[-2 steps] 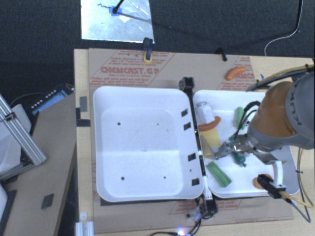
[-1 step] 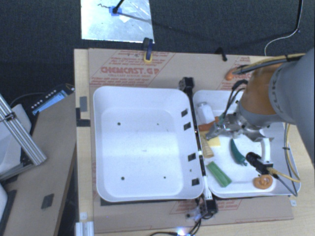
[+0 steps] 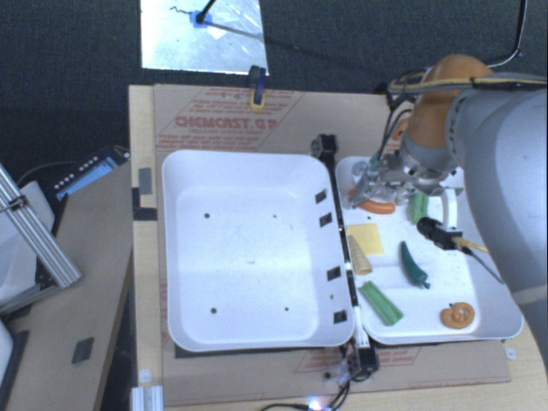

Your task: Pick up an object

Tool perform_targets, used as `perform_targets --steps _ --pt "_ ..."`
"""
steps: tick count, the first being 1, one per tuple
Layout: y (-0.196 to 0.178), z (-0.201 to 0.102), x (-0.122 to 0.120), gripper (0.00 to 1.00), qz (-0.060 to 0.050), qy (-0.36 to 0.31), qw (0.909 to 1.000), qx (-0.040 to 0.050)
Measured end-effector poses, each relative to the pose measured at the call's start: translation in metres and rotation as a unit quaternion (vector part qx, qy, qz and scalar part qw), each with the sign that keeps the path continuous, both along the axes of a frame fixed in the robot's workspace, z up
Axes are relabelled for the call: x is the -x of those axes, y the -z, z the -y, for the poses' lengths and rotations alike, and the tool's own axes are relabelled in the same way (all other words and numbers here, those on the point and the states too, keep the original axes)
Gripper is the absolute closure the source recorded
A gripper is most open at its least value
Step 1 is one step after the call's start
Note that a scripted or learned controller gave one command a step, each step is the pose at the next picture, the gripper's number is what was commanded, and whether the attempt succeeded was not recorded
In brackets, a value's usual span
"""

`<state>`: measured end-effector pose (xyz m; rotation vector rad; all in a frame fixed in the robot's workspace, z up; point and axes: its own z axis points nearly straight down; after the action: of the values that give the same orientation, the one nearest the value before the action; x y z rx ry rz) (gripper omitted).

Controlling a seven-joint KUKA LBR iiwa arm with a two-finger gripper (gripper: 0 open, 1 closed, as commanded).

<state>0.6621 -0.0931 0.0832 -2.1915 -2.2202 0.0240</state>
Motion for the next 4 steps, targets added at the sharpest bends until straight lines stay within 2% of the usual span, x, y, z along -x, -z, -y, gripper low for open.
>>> perform_targets --steps 1,2,3,4 --pt "-0.001 0.020 0.057 0.00 0.011 0.007 0.9999 0.0023" --pt "-0.002 0.003 0.022 0.00 0.016 0.003 0.9999 0.0023" --pt "0.000 0.027 -0.002 0.00 -0.004 0.002 1.0000 -0.0045" --pt "0.000 0.045 0.001 0.00 0.001 0.004 1.0000 -0.0028"
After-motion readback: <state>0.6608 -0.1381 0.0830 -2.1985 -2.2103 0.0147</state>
